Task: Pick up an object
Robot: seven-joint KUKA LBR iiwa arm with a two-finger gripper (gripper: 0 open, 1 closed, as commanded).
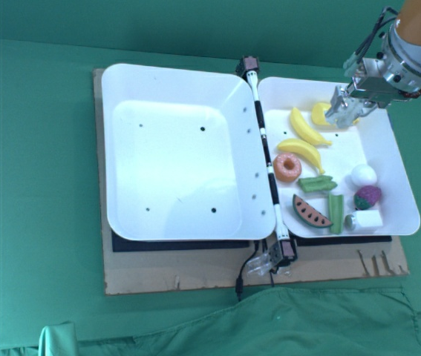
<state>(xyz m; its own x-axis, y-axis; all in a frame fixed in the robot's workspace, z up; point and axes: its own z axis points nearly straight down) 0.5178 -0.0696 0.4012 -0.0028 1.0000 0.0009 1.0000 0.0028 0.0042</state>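
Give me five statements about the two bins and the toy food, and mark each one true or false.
1. All the toy food lies in the right bin. True.
2. The doughnut lies against the bin's right wall. False: it lies near the divider between the bins, on the left side of that bin.
3. The gripper hangs over the far end of the right bin, by a yellow piece. True.
4. The watermelon slice lies at the far end of the bin. False: it lies at the near end, beside a green stick.
5. Two bananas lie in the right bin. True.
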